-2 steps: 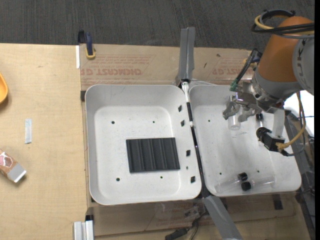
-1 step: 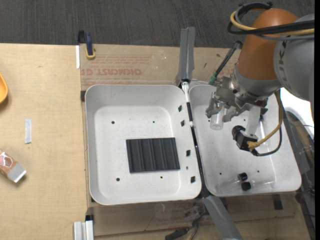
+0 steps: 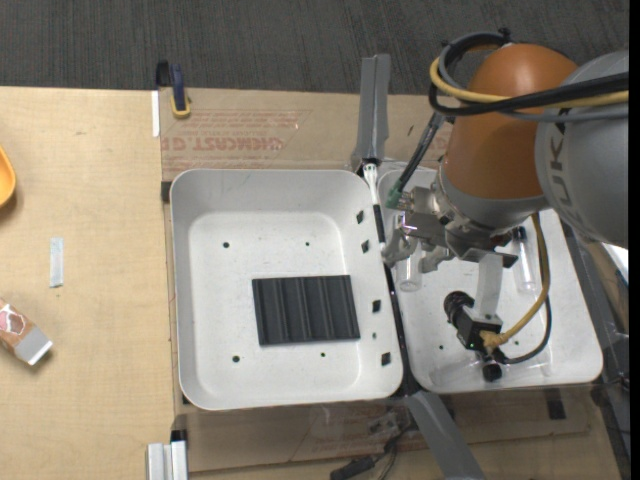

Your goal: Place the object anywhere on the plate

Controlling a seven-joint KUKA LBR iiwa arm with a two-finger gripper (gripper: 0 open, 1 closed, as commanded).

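A dark ribbed rectangular plate (image 3: 305, 308) lies flat in the middle of the left white bin (image 3: 200, 268). My gripper (image 3: 408, 261) hangs low over the left edge of the right bin (image 3: 565, 358), close to the wall between the two bins and to the right of the plate. The arm's orange band (image 3: 510, 98) and grey wrist cover much of the right bin. A black fitting on a yellow cable (image 3: 468, 320) dangles from the wrist over the right bin's floor. I can make out no loose object at the gripper.
On the bench left of the bins lie a small wrapped item (image 3: 22, 334) and a short grey strip (image 3: 56, 262), with an orange thing (image 3: 5, 180) at the edge. A clamp (image 3: 177, 92) sits at the back. A grey post (image 3: 374, 108) rises behind the bins.
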